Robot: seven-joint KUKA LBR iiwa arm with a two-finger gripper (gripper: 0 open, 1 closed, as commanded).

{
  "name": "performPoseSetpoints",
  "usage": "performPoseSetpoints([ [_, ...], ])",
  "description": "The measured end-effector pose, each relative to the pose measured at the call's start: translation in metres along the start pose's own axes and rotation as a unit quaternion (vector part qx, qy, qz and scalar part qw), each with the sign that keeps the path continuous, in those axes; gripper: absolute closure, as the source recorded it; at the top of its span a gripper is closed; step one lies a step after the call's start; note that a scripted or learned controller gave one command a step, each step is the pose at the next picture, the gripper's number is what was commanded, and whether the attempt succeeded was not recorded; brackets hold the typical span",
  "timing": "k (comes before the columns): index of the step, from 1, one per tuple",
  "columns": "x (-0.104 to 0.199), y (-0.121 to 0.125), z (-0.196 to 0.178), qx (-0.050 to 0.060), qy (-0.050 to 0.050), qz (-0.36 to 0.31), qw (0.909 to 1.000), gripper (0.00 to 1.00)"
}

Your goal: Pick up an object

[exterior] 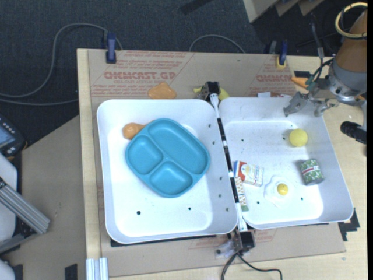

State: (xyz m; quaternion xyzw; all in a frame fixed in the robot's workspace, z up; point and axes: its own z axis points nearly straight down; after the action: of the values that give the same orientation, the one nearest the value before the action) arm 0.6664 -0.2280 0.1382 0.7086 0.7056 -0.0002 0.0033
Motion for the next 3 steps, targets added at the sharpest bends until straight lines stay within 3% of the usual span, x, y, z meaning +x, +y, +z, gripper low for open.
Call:
performPoseSetpoints([
  [1,0.022,-0.026,0.057,0.006,0.004,-0.002,1.0,0.0],
  [2,0.021,-0.022,0.042,0.001,0.002,-0.002,1.0,1.0],
  [3,0.021,-0.023,0.043,0.001,0.002,-0.002,1.0,0.0],
])
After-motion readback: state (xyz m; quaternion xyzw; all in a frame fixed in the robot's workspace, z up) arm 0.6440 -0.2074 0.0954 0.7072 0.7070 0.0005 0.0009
